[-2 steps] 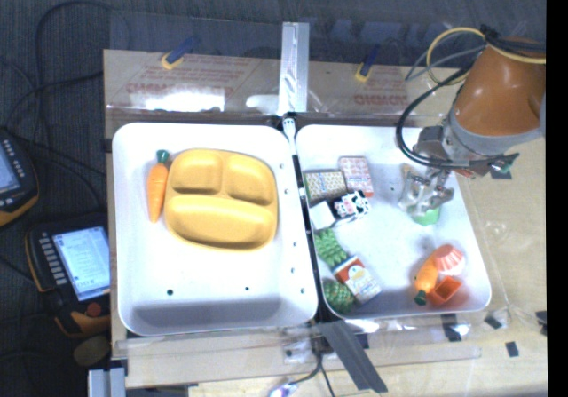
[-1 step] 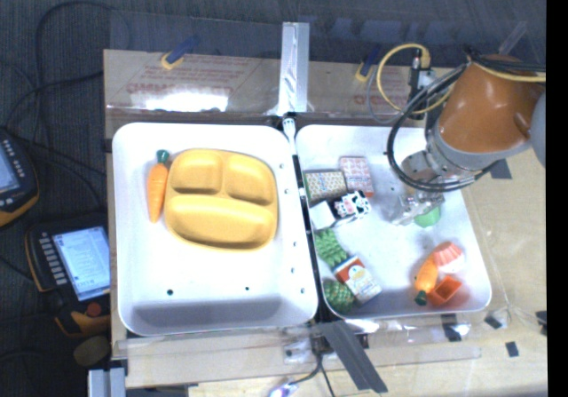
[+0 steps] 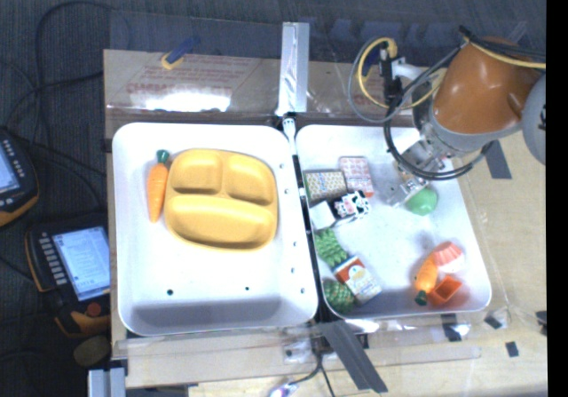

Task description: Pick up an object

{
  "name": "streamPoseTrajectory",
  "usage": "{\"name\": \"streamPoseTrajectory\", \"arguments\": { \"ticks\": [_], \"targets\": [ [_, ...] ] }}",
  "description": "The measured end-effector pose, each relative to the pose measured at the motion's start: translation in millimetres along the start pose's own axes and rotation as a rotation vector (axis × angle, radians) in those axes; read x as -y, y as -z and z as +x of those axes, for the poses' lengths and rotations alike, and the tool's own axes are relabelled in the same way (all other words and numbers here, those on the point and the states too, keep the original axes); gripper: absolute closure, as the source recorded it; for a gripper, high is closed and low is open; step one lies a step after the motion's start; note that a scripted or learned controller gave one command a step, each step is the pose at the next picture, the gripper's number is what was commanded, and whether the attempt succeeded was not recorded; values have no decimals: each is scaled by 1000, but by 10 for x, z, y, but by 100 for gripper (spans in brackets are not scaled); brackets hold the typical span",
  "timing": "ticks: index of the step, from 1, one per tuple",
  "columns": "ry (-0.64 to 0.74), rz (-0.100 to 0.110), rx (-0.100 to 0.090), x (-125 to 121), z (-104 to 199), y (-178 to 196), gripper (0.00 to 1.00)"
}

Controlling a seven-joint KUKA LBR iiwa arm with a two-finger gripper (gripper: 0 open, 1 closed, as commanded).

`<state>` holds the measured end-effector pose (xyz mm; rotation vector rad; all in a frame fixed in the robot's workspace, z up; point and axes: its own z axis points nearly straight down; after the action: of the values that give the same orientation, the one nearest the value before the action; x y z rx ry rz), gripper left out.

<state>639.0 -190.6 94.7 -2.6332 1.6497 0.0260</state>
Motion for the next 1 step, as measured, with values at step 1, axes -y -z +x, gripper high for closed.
{"name": "streamPoseTrajectory", "arguments": {
  "ticks": [1],
  "targets": [
    [196,-5,-30,-564,-106,-32,100]
  ]
}}
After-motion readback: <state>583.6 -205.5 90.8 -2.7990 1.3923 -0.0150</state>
